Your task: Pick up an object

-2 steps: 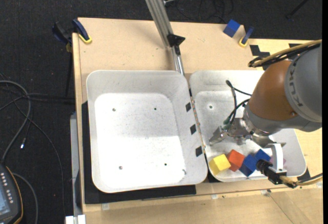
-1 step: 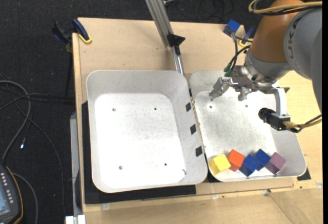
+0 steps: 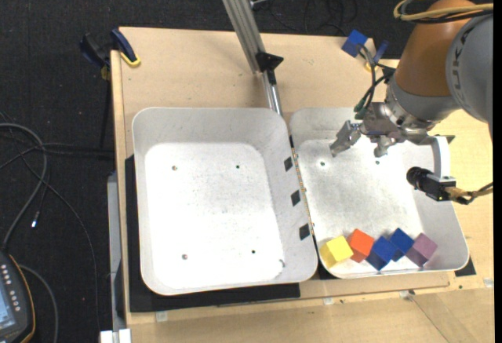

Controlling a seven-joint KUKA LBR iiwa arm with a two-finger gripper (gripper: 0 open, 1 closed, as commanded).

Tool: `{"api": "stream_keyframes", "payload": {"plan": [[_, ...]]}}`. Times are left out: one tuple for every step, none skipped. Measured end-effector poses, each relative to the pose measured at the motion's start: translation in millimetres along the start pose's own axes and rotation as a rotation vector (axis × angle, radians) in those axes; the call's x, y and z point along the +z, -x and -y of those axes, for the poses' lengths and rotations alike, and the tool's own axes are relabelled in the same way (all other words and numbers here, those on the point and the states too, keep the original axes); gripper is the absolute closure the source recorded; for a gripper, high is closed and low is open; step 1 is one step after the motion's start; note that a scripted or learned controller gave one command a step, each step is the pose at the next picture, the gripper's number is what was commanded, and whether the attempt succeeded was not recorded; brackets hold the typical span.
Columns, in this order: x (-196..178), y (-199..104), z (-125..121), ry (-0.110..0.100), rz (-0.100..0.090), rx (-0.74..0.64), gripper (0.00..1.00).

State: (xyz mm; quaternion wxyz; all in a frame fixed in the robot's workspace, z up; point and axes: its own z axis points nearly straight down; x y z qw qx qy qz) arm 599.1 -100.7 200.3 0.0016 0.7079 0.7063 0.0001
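Several small blocks lie in a row along the front wall of the right bin (image 3: pixel 354 120): a yellow block (image 3: pixel 337 250), an orange block (image 3: pixel 361 243), a blue block (image 3: pixel 390 246) and a purple block (image 3: pixel 422 249). My gripper (image 3: pixel 363 141) hangs over the far part of that bin, well behind the blocks. Its two fingers are spread apart and nothing sits between them.
The left bin (image 3: pixel 205 120) stands beside the right one. A metal pole (image 3: pixel 243 12) slants down to the gap between the bins. A blue clamp (image 3: pixel 357 43) sits at the bench's far edge, and a black fitting (image 3: pixel 427 180) hangs by the right bin's wall.
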Motion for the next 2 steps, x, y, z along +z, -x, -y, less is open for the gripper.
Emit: {"api": "stream_keyframes", "payload": {"plan": [[-15.6, 31.2, 61.4, -0.005, 0.0, 0.004, 0.0], [108.0, 11.4, 66.2, -0.004, -0.002, -0.001, 0.0]]}}
